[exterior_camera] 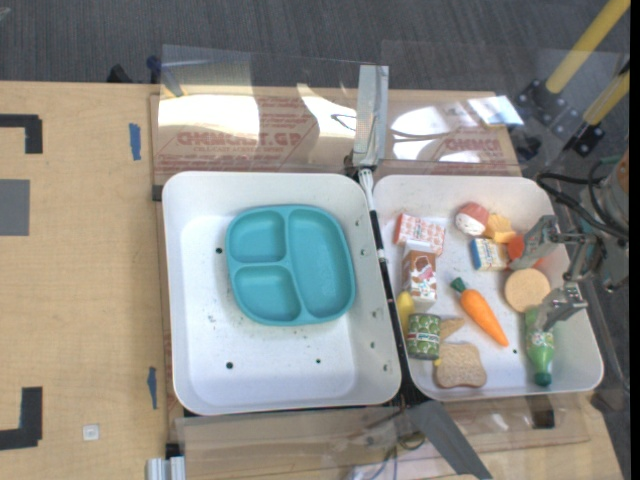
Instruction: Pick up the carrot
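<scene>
The carrot (481, 312), orange with a green top, lies slanted in the middle of the right bin (590, 368). My gripper (546, 274) is over the bin's right side, to the right of the carrot and apart from it. It stands open, one finger (541, 233) toward the back and the other toward the front. A tan round biscuit (526, 290) lies beneath the gap, but nothing is gripped.
Around the carrot lie a bread slice (460, 366), a green can (423, 335), a green bottle (540, 354), small food boxes (420, 232) and red and orange toy foods (500, 233). A teal divided plate (291, 264) sits in the left bin (190, 298).
</scene>
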You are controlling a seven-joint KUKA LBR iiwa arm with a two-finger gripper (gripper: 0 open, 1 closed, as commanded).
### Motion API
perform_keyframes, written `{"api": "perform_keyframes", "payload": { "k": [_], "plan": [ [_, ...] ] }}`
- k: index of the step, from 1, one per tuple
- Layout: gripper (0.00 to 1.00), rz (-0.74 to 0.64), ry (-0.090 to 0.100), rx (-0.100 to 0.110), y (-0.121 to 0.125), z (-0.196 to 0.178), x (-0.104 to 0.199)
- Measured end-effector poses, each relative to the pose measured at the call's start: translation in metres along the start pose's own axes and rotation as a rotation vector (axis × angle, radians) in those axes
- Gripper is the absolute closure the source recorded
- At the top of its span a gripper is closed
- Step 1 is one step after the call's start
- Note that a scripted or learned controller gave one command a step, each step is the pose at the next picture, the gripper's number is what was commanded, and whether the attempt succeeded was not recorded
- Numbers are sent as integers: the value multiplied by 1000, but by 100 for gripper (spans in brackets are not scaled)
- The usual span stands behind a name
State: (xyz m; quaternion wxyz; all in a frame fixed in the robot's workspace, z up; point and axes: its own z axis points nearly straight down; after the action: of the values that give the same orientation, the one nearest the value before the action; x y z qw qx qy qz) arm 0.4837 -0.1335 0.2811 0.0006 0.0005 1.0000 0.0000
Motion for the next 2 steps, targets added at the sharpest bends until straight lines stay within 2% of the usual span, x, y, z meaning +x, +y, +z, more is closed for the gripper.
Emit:
{"api": "perform_keyframes", "payload": {
  "k": [1, 2],
  "plan": [
    [0, -76, 11, -4, -1, 112, -39],
    [0, -243, -3, 0, 19, 184, -49]
  ]
}}
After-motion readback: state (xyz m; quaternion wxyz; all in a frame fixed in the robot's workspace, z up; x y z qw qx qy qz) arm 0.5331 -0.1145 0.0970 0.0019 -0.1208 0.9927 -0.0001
